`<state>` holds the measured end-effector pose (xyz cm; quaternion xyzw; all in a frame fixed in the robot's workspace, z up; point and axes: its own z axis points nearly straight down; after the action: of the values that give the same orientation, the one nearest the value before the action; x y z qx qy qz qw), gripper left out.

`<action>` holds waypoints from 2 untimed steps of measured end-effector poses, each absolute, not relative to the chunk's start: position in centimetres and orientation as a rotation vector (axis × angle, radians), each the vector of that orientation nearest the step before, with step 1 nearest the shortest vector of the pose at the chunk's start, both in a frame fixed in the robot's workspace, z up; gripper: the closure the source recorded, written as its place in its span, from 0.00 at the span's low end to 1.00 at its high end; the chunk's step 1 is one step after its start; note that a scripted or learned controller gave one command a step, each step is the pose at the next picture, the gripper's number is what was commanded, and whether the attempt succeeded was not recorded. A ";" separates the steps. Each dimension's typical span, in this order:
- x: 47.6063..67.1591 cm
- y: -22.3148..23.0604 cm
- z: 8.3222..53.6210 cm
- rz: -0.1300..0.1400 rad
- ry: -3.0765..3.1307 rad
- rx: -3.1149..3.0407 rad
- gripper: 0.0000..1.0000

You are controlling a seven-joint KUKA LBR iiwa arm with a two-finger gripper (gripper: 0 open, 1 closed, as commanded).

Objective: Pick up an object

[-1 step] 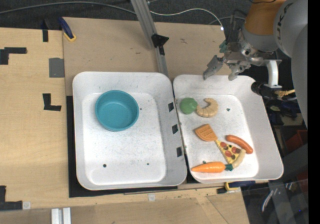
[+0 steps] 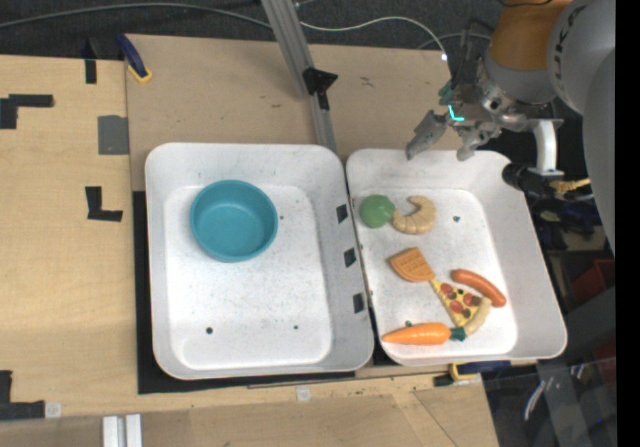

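My gripper hangs open above the far rim of the right bin, with nothing between its fingers. Below it in that bin lie a green round piece and a tan croissant. Nearer the front are an orange spatula-like piece, a pizza slice, a red sausage and an orange carrot. A teal bowl sits in the left bin.
A grey metal pole slants up from the far side between the bins. Cables run across the dark back area. The arm's grey body and orange band occupy the upper right. Brown bench surface lies to the left.
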<state>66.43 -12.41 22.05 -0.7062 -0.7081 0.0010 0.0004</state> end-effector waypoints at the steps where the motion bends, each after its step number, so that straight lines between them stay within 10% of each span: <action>1: 65.4 -11.9 16.9 0.008 -2.221 -2.216 0.00; 2: 64.3 -11.9 11.9 0.008 -2.220 -2.216 0.00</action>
<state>64.31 -11.90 11.87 -0.7064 -0.7078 0.0027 0.0023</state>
